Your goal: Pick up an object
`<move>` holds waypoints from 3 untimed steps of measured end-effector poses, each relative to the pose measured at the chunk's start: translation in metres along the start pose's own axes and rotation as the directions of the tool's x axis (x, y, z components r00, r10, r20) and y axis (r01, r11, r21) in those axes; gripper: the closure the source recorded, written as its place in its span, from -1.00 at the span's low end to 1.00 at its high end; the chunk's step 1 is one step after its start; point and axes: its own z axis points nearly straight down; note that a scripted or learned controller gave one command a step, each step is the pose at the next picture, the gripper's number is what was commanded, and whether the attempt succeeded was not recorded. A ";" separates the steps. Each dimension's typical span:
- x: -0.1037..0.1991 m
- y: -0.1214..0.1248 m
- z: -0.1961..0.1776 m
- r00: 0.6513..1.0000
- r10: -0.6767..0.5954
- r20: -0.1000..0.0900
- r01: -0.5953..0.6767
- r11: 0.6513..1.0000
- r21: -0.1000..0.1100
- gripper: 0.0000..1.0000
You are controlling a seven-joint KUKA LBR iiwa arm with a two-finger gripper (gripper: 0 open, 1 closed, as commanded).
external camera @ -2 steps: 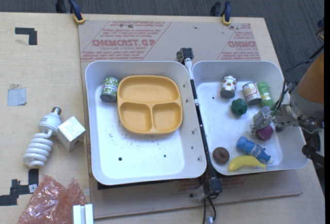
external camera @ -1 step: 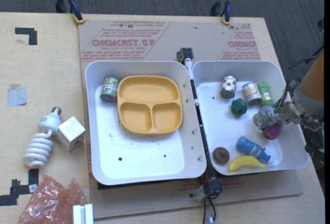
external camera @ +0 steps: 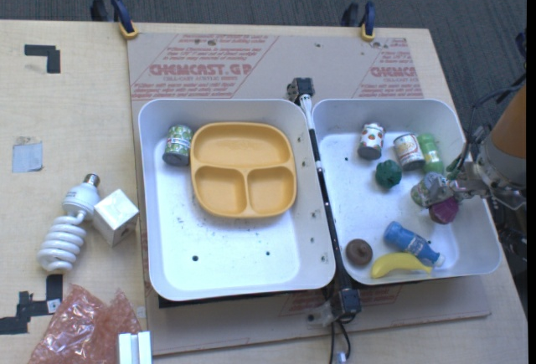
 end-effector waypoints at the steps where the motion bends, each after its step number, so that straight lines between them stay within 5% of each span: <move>1: 0.001 0.000 0.000 1.000 -0.001 -0.003 0.001 1.000 0.001 -1.00; 2: 0.006 0.098 0.023 1.000 -0.009 -0.009 0.009 1.000 0.002 -1.00; 3: 0.006 0.099 0.012 1.000 -0.012 -0.008 0.012 1.000 0.004 1.00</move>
